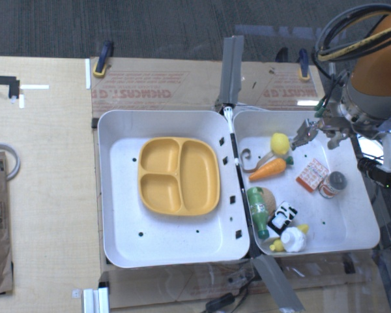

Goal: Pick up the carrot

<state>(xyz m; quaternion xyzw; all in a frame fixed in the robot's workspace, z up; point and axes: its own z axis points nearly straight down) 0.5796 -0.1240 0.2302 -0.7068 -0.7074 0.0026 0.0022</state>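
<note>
Jaws of my gripper [307,134] stood parted, nothing between the fingers, hanging over the back of the right bin [371,230], just behind and to the right of the carrot [270,169].

Landmark was the carrot; notes ran from the near edge back. Nearest the front, well in front of the carrot: a white and yellow toy [292,238] and a black-and-white toy [282,218]. Closer to it, a green bottle [257,211]. To the carrot's right, a red-and-white packet [312,174] and a small can [332,184]. Far to its left, the yellow divided plate [180,175] in the left bin [111,194].

Carrot lay on its side on the bin floor, leafy end towards the divider, a lemon [280,143] touching it from behind. Judged it light, rigid plastic, smooth and tapered, likely to slip. Best hold: across the thick orange middle.
</note>
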